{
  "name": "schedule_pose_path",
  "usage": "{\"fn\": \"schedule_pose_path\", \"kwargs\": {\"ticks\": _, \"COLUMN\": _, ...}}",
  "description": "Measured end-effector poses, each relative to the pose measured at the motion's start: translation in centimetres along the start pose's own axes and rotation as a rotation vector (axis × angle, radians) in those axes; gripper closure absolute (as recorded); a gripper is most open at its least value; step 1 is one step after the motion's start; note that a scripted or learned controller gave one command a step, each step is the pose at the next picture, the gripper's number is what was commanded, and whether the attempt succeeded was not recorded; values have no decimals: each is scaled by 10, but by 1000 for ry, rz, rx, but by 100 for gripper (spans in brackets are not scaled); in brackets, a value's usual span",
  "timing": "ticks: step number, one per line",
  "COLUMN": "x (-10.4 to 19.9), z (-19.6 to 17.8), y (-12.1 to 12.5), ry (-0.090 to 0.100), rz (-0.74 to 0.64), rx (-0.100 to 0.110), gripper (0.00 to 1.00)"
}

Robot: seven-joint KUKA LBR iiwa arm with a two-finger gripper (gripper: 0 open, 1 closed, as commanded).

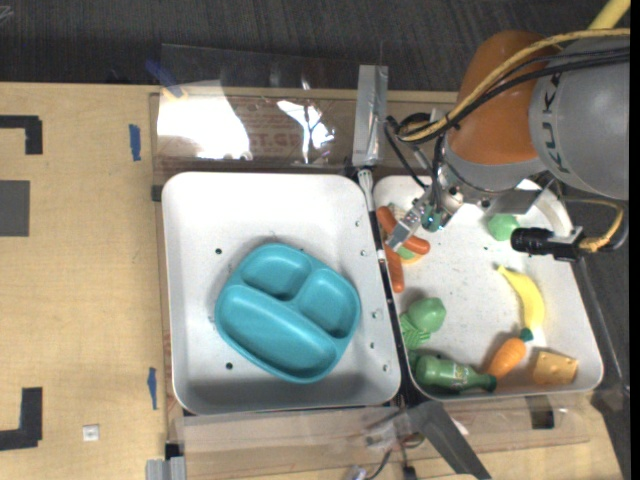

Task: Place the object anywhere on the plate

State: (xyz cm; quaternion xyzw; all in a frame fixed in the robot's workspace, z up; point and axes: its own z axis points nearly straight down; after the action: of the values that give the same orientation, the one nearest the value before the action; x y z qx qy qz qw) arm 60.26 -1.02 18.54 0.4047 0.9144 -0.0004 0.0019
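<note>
Plate [288, 311]: sits in left bin [190, 218], nothing on it. Hand [415, 225]: low over right bin [585, 318], at orange item [412, 247] near left wall; finger state indeterminate. Placement not done; pickup and transfer remain.

Pale wooden bench [80, 298], two shallow white bins side by side: left bin [190, 208], right bin [575, 298]

The grey arm [560, 118] reaches in from the right, its tool [415, 228] low, fingers possibly parted.
</note>
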Motion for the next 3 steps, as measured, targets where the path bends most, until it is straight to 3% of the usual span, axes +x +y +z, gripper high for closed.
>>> {"fn": "schedule_pose_path", "kwargs": {"ticks": 1, "x": 57, "z": -96, "y": -92, "ry": -3, "rz": -214, "rx": -5, "gripper": 100}}
{"fn": "schedule_pose_path", "kwargs": {"ticks": 2, "x": 35, "z": -111, "y": -103, "ry": -4, "rz": -708, "rx": -4, "gripper": 100}}
{"fn": "schedule_pose_path", "kwargs": {"ticks": 3, "x": 8, "z": -265, "y": -156, "ry": -10, "rz": -1125, "rx": -3, "gripper": 100}}
